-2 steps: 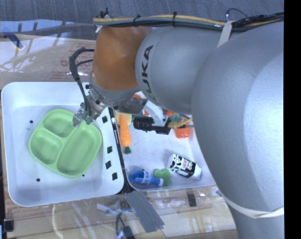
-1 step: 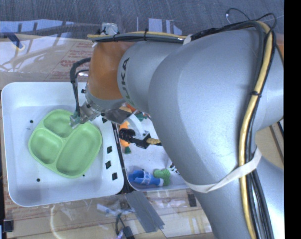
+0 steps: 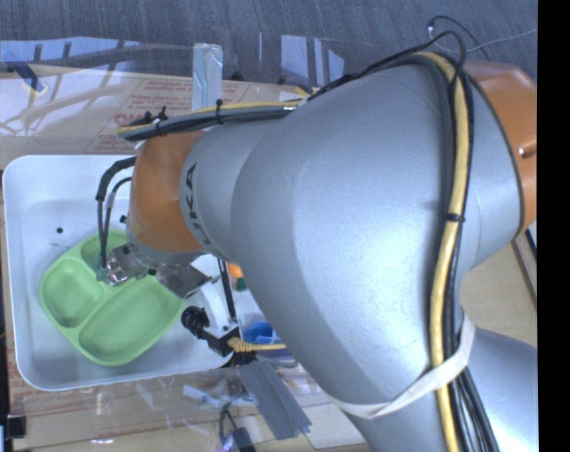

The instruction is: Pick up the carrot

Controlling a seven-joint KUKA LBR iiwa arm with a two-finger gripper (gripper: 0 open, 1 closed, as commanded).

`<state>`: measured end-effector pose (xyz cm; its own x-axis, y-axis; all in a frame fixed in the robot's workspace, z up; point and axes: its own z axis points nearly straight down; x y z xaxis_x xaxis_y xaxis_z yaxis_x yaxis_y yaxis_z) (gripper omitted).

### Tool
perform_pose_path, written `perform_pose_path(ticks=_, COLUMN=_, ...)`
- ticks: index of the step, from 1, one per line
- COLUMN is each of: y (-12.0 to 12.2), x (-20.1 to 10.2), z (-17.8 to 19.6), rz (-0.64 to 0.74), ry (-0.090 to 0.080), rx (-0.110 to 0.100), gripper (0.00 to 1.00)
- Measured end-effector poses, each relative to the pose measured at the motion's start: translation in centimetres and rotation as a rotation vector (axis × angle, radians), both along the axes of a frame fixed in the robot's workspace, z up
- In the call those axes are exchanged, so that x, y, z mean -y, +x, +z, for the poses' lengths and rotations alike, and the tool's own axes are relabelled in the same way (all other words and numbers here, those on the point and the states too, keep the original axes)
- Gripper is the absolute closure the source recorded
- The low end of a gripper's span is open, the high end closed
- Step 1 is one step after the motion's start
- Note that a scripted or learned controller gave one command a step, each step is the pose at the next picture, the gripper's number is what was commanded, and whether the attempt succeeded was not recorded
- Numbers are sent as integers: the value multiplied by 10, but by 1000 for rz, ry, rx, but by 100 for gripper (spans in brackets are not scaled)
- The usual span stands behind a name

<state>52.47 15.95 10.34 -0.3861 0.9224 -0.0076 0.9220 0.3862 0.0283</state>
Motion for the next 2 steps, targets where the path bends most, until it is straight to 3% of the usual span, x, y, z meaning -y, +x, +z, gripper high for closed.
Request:
perform_pose_path(ticks=1, y=-41, x=47, z=131, rz=-399, ry=2, rx=-32, gripper=100)
perform_pose_path(ticks=2, y=-19, x=117, z=130, rz=-117, ry=-3, rx=-32, gripper=100)
